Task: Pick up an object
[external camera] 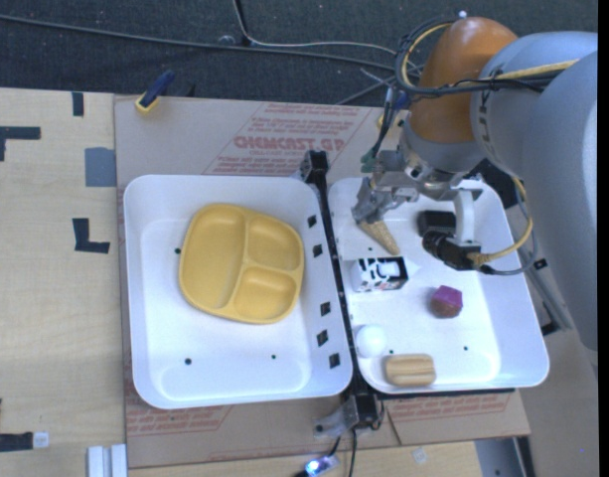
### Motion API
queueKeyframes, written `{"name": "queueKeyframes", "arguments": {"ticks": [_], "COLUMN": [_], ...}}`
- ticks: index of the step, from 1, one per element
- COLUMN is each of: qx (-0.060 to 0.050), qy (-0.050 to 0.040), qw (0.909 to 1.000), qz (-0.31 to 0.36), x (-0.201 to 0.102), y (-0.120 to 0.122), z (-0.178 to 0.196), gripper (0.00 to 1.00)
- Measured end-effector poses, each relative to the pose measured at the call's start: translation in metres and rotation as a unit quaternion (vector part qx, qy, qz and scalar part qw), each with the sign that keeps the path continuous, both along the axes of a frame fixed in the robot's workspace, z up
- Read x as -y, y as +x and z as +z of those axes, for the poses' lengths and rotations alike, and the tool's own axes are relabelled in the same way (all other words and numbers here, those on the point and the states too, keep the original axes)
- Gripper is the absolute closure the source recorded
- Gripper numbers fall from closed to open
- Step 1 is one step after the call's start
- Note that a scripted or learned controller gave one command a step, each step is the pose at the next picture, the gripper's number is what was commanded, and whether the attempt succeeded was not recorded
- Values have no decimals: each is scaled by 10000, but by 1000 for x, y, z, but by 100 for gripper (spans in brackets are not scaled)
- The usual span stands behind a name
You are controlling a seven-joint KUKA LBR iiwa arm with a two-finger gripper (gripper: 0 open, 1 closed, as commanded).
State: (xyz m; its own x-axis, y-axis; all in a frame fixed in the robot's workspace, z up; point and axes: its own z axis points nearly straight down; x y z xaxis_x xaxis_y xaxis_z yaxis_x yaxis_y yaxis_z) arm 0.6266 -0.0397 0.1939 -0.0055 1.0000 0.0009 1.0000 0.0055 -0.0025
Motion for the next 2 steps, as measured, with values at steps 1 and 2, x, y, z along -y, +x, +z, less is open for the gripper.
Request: {"name": "queueKeyframes", "arguments": {"ticks": [1, 2], "qx": [11, 8], "qy": [0, 4], "qw": [10000, 10000], "qz": [2, 14], "x": [-45, -109], "y": [-5, -4], "z": [15, 18], "gripper": [100, 100]}}
